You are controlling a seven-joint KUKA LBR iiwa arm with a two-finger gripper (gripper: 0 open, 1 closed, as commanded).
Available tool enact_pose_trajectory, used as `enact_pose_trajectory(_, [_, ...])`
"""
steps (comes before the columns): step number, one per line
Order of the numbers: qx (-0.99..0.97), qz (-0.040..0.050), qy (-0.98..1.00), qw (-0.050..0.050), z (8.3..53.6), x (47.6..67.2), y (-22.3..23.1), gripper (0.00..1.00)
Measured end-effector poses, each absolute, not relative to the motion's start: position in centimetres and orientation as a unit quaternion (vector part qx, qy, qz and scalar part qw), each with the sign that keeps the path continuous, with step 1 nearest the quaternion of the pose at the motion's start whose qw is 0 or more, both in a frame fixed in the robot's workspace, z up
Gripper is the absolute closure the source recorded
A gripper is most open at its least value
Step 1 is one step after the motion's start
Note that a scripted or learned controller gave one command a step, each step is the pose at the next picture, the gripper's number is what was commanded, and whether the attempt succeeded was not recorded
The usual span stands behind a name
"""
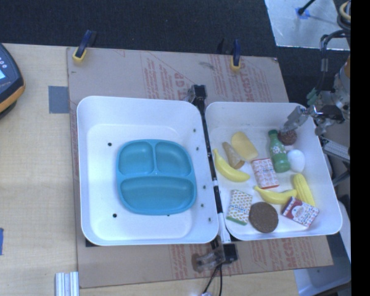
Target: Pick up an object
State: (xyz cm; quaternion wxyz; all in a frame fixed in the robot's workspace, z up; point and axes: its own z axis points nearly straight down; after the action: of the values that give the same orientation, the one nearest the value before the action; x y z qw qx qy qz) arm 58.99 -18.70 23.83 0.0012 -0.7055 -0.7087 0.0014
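The right bin (333,193) holds several toy foods. Among them are a yellow banana (229,168), a green bottle (277,150), a white egg (295,160), a red-and-white carton (265,173), a corn cob (303,189) and a brown round cookie (263,217). A small dark reddish piece (288,136) lies near the bin's far right wall. My gripper (293,122) reaches in from the right edge, low over the far right corner, just above that reddish piece. Nothing is visibly held in it.
The left bin (89,165) holds a blue divided plate (156,176). A second banana (274,195), a green-white carton (239,206) and a red box (300,213) crowd the right bin's front. Clamps sit on the board's far edge, and a yellow-grey pendant (0,79) lies far left.
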Motion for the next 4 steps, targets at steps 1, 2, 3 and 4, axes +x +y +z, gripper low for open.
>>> enact_pose_trajectory(1, [-0.707,0.0,-0.707,0.005,8.7,51.0,-18.3,0.0])
enact_pose_trajectory(2, [-0.704,-0.0013,-0.71,-0.003,9.6,58.7,-17.6,0.0])
enact_pose_trajectory(3, [-0.704,-0.002,-0.71,-0.002,9.4,66.1,-13.9,0.0])
enact_pose_trajectory(4, [-0.704,0.0015,-0.71,0.001,10.3,65.7,-14.2,1.0])
